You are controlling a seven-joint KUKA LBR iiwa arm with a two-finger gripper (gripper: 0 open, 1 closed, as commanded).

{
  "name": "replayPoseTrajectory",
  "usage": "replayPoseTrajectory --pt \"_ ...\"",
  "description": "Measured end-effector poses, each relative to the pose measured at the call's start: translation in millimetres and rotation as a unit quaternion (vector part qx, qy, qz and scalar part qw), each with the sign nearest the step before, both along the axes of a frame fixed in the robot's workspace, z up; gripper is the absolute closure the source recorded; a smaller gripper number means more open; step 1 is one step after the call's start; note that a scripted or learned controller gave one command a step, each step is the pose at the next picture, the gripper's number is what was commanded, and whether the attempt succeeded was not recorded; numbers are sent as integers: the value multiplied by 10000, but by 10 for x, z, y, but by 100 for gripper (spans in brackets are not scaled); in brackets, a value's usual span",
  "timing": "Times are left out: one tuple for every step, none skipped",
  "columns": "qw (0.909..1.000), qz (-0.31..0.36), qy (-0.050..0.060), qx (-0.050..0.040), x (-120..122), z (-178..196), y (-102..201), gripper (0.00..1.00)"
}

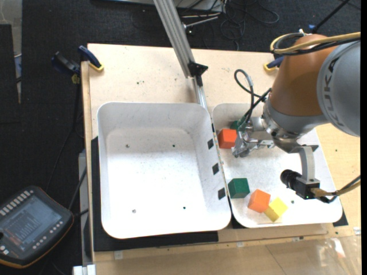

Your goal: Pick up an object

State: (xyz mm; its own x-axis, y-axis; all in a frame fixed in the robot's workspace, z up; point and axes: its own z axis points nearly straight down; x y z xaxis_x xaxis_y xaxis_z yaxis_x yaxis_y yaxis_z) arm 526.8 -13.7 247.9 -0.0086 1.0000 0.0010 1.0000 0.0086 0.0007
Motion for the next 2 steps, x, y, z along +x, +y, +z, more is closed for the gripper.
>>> replayPoseTrajectory --pt "10000 -2 -4 1 146 36 451 100" --pt "10000 -5 -7 2 323 61 938 100"
